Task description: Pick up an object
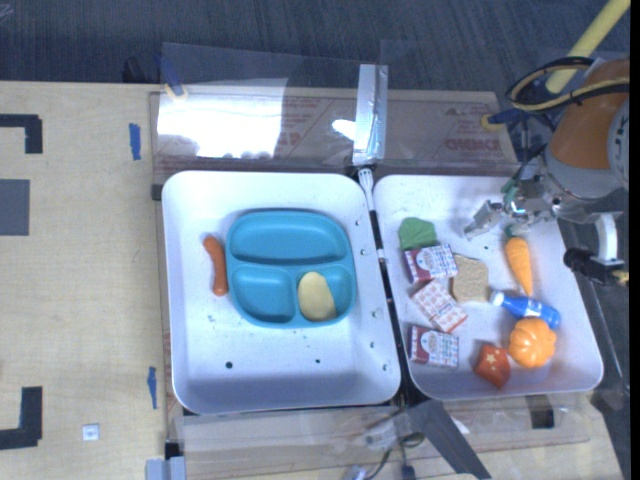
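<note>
Near the front of the right bin (590, 368) sat a red toy (492, 364) and a small pumpkin (531, 342). Farther back, the claw (503, 211) hung with its fingers spread, gripping nothing. An orange carrot (518, 263) lay just beside it, toward the front. Three little red-and-white cartons (436, 303) had print too small to read. Both bins rested on a pale wooden bench (80, 268).

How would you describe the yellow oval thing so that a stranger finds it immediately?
Look at the left white bin, which holds a blue divided tray. The yellow oval thing lies in the tray's lower right compartment. It alone sits inside the tray; the orange sausage lies outside the tray's left edge.
</note>
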Controlling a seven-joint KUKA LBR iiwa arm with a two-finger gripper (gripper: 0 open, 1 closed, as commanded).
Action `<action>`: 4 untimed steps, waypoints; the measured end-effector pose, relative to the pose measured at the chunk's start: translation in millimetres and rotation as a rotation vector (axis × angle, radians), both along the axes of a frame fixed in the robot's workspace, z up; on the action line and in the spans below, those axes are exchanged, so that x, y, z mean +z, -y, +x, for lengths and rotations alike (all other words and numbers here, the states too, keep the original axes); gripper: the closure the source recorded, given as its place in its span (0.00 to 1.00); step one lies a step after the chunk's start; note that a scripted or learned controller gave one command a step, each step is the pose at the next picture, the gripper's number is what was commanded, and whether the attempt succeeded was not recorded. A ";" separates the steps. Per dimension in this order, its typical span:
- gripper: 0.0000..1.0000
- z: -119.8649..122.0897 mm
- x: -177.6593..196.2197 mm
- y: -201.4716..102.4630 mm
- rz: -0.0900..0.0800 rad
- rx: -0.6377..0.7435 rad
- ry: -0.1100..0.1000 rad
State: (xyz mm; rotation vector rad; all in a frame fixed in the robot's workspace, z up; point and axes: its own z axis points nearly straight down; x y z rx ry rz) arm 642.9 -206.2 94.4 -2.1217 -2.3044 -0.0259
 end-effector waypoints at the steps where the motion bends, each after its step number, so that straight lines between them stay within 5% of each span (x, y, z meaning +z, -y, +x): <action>1: 0.00 -37.2 6.1 3.4 -0.012 0.079 0.030; 2: 0.00 -50.6 -0.3 4.8 -0.010 0.078 0.018; 3: 1.00 -51.9 8.7 9.3 -0.019 0.076 0.015; 4: 1.00 -95.2 89.0 -39.0 -0.019 -0.016 0.003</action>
